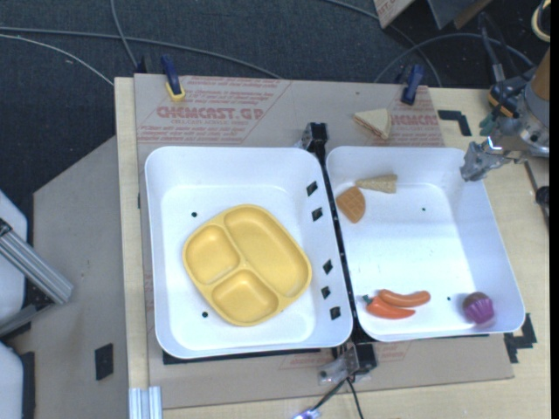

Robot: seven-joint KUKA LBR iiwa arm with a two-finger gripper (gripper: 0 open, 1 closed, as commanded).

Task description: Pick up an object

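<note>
1. Gripper [478,161] at the far right corner of the right bin [437,234], over its rim; open or clenched, cannot tell, too small. Nothing seen in it.
2. No target gripped yet; candidates all low in the right bin.
3. Nearest by guess: tan wedge [377,182] and orange round piece [350,204], close together near the divider wall. Awkward, wall crowds a straddle.
4. Better bet, judged: orange-red sausage pair [397,302] by the front wall, or purple lump [478,307] in the front right corner. Purple one stands alone but hugs the corner.
5. For a clean grab: centre above one item, approach straight down, close across the narrow side, stay off the walls.
6. Around: yellow divided plate [247,263] in the left bin [166,234], well apart. Sandwich wedge [374,122] on the tabletop [218,112] outside the bins. Blue clamps [173,81] at the back edge, clear of the path.
</note>
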